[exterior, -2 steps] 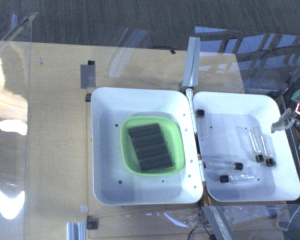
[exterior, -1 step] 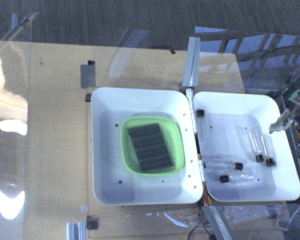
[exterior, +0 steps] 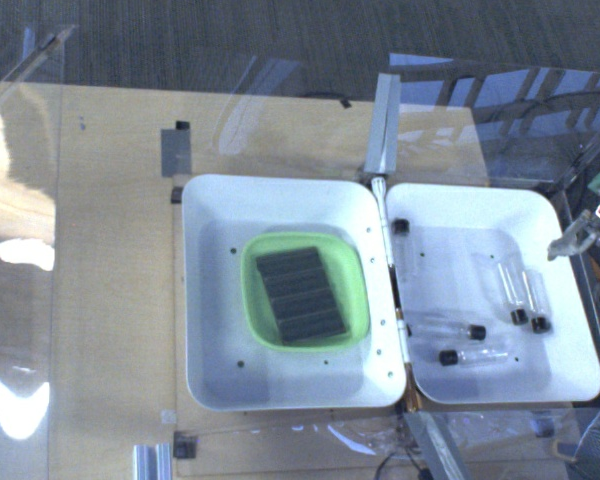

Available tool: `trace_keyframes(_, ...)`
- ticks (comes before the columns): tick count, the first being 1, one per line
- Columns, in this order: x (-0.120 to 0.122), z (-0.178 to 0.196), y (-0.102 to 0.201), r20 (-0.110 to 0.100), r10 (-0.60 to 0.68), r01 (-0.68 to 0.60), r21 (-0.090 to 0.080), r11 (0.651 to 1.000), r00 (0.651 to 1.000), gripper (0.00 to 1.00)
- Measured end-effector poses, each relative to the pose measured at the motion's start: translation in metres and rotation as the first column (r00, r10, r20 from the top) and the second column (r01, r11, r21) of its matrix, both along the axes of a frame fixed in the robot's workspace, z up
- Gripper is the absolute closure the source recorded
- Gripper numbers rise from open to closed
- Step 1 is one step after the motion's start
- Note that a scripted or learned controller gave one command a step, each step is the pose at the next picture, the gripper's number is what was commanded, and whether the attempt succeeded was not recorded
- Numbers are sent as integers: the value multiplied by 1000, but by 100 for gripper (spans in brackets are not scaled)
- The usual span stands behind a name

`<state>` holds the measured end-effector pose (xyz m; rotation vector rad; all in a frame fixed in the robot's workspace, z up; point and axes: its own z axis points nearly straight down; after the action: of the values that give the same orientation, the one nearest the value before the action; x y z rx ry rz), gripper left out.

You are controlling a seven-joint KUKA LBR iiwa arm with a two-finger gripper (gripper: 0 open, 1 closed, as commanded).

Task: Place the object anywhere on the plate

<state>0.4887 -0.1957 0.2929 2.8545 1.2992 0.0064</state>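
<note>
Centre-left of the frame: a shallow left bin (exterior: 195,268) of smooth white plastic with rounded corners, set on a pale wood-toned desk (exterior: 100,268). Inside it, a lime-green plate (exterior: 252,278), a glossy rounded square with a raised rim. On the plate, tilted a little off square, a dark grey rectangular block (exterior: 300,295) with crosswise ridges and a matte look, lying wholly within the rim.

Touching along the middle seam, a matching right bin (exterior: 570,368). Scattered across its floor, several clear tubes with black caps: two lying side by side toward the right (exterior: 510,283), one near the centre (exterior: 450,325), another just below it (exterior: 470,356). Alone near the upper left corner of that bin, a small black cap (exterior: 401,227).

At the far right edge, over the right bin's rim, the grey hand (exterior: 570,236), partly cut off by the frame, well apart from plate and block. Cannot tell whether apart or together.

Above the seam, a grey metal bar (exterior: 384,123) running toward the top. On the desk to the upper left, a grey bracket (exterior: 176,150). Bright glare patches at the left edge of the frame.
</note>
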Motion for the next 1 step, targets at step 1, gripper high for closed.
trace_keyframes(1, 0, -17, -1, -3, -51, 51, 2, 999, 999, 0)
